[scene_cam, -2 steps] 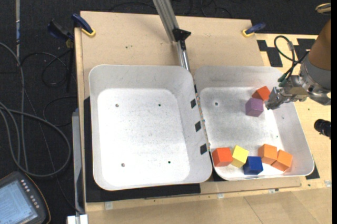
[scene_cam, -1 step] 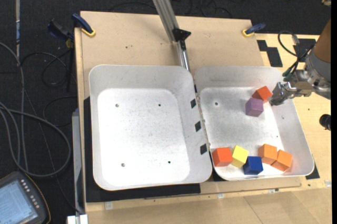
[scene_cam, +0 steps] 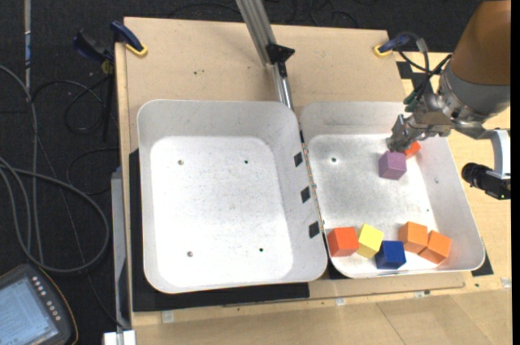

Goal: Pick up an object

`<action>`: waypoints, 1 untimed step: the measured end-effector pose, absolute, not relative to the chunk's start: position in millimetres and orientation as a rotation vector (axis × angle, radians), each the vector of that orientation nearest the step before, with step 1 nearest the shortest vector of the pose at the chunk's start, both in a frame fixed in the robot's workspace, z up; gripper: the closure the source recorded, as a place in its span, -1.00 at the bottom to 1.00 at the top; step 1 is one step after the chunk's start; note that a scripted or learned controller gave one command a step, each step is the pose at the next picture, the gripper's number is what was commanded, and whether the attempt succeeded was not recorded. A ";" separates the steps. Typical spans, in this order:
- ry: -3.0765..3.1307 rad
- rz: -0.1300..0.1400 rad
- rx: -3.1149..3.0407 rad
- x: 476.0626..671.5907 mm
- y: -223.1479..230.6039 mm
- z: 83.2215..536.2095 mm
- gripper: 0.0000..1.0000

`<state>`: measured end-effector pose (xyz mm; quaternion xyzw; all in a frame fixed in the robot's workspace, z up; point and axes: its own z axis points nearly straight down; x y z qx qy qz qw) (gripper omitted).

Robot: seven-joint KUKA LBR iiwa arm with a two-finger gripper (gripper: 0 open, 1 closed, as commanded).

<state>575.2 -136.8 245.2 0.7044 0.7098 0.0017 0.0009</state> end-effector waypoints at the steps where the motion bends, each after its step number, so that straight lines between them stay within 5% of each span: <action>1: 2.228 0.002 2.214 586.5 -94.4 240.2 1.00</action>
